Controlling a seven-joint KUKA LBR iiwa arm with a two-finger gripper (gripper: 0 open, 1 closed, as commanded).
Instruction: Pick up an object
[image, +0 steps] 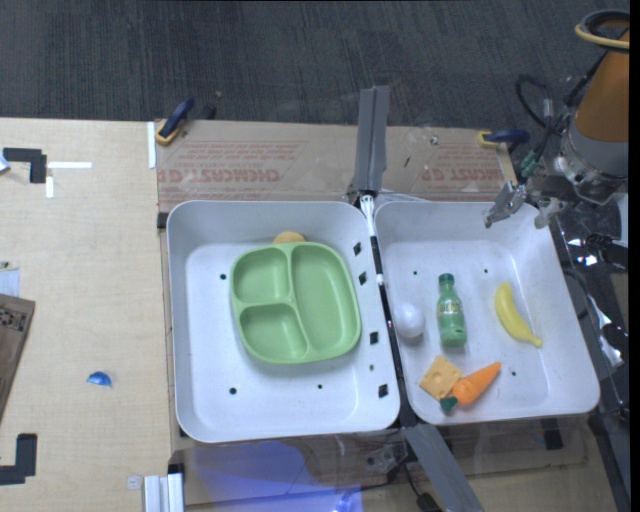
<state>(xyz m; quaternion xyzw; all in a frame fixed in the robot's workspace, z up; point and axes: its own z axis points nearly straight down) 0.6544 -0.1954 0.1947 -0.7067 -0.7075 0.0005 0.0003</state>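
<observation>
Claw (515, 200) sits at far-right corner of the right bin (570, 400), over the back rim, metal fingers thin and glinting; can't tell whether released or clenched, view too small and cluttered w/ black cables. Nothing seen between fingers. Grey arm (605, 100) w/ orange band rises to the right of claw.

Right bin, all items nearer the camera than claw and apart from it:
- banana (517, 315), yellow, smooth, curved, lying flat, closest item to claw, just below it in view.
- bottle (451, 312), green translucent plastic, green cap, label band, lying w/ cap toward the back wall; left of banana.
- white egg-like obj (408, 320), smooth, rounded, near the divider, left of bottle.
- carrot (472, 385), orange, tapered, green stub end, lying at a slant toward front of bin.
- tan wedge (440, 378), porous looking (cracker or sponge, can't tell), touching carrot's stub end.

Left bin (200, 400), well left of claw: green tray (296, 302), matte plastic, rounded corners, three compartments, tilted a bit. Small orange-yellow obj (289, 238) peeks out at its far edge, mostly hidden.

Both bins shallow white, rounded corners, small dark holes in floor. Cardboard sheet (260, 165) w/ red print behind the bins. Light wood bench (80, 300) to the left.
</observation>
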